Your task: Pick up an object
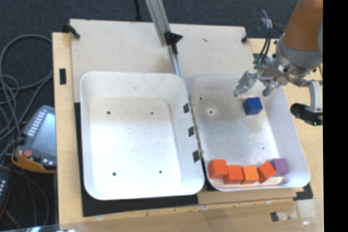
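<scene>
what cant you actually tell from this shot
- Pincer, camera view: its fingers blur together, so whether it is open or shut is unclear.
- Blue cube: it sits just below the pincer; contact cannot be judged.
- Orange blocks: packed tight by the purple block, so their count is uncertain.

Two white bins [136,133], four orange blocks [218,168], one blue block [252,106], one purple block [280,165]

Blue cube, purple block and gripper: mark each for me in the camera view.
blue cube [253,105], camera view, centre of its top face.
purple block [280,165], camera view, middle of its top.
gripper [256,87], camera view, midway between its fingertips.
</scene>
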Robot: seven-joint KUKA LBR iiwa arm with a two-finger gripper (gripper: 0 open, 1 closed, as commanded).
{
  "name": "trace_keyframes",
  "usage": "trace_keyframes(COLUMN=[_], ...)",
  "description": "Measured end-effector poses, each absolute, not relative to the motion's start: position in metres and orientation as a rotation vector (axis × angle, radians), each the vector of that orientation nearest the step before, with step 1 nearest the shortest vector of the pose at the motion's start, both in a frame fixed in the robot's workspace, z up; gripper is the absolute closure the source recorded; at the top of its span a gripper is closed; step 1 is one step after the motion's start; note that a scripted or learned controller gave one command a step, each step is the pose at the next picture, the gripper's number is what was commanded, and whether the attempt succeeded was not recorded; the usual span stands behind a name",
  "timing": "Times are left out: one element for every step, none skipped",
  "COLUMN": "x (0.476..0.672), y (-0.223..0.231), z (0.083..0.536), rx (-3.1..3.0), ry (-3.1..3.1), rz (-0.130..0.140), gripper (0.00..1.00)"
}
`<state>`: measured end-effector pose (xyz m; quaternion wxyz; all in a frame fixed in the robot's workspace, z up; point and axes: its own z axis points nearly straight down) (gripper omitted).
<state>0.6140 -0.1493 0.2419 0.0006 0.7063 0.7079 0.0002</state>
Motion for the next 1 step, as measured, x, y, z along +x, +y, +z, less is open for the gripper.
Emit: trace_keyframes(x=[0.5850], y=[-0.2121], z=[0.1897], rx=[2.229], ry=[2.216], rz=[-0.009], gripper=[0.00])
